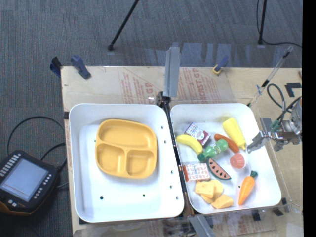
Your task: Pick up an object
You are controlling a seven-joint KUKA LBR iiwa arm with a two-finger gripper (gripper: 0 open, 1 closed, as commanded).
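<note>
The right bin (269, 179) holds several toy foods: a yellow corn cob (233, 132), a banana (190, 143), a small dark box (196, 132), a green vegetable (213, 150), a red tomato (237, 161), a watermelon slice (218, 168), an orange carrot (246, 187), a red patterned packet (196, 172) and cheese wedges (213, 191). My gripper (260, 136) hangs over the bin's right rim, just right of the corn and above the tomato. It stands open with nothing between its fingers.
The left bin (84, 191) bears a yellow three-compartment plate (127, 148). A grey upright post (172, 75) rises behind the seam between the bins. Cables (276, 95) run along the bench's right side. A teach pendant (22, 179) lies on the floor at left.
</note>
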